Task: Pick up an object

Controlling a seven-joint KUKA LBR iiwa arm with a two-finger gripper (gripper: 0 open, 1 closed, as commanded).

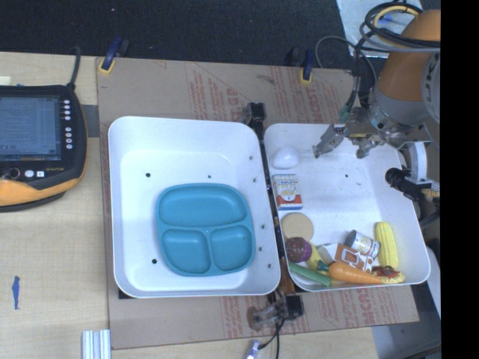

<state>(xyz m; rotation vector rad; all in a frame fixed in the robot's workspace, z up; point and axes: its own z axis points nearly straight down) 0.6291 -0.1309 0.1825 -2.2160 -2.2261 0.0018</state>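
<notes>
Right white bin (352,189) beneath bent arm (404,73), its pincer (343,146) spread wide, nothing between fingers.

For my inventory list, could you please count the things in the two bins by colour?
Blue: 1, tray
White: 1, lump
Red-white: 2, carton, can
Tan: 1, disc
Purple: 1, ball
Green: 1, pod
Orange: 1, carrot
Yellow: 1, corn
Total: 9
</notes>
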